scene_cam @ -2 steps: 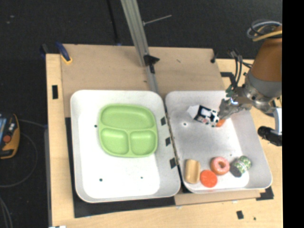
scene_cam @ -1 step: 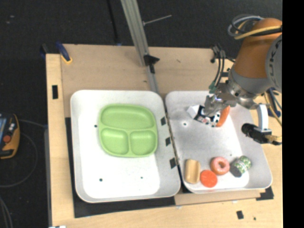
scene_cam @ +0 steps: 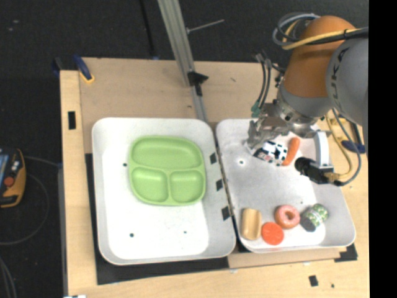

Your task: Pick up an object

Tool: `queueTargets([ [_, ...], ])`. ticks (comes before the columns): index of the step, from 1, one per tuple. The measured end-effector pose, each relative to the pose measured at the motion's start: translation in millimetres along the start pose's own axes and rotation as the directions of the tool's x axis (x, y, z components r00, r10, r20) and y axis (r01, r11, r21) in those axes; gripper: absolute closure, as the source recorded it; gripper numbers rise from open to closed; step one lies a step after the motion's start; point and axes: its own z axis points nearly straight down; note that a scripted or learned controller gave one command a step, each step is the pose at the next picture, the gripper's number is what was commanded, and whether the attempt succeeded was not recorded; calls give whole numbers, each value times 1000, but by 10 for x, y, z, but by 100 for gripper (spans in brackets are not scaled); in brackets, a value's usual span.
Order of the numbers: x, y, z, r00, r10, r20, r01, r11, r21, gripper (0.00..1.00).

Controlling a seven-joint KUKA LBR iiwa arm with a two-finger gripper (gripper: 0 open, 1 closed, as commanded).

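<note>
Two white bins, left (scene_cam: 111,228) and right (scene_cam: 248,166), on a pale tan bench (scene_cam: 136,85). Left bin: light green divided plate (scene_cam: 167,169). Right bin, lower edge: tan roll (scene_cam: 250,223), orange-red ball (scene_cam: 272,233), pink-and-brown doughnut (scene_cam: 287,215), grey-and-green patterned object (scene_cam: 314,216). Upper part: black-and-white spotted toy (scene_cam: 270,150), orange carrot-like piece (scene_cam: 291,151). Upper right: grey arm (scene_cam: 353,79) with orange band (scene_cam: 313,58).

A tan bench (scene_cam: 142,89) carries two shallow white bins side by side. The left bin (scene_cam: 111,228) and the right bin (scene_cam: 263,179) touch along their inner edges, over a black mat (scene_cam: 161,269) that shows below them. A grey metal rail (scene_cam: 180,48) slants across the bench's far side, and a blue-and-yellow clamp (scene_cam: 84,70) sits at its far left corner.
</note>
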Motion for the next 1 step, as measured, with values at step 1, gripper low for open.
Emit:
queueTargets([
  [1,608,32,30,1000,1,0,-1,1000,2,100],
])
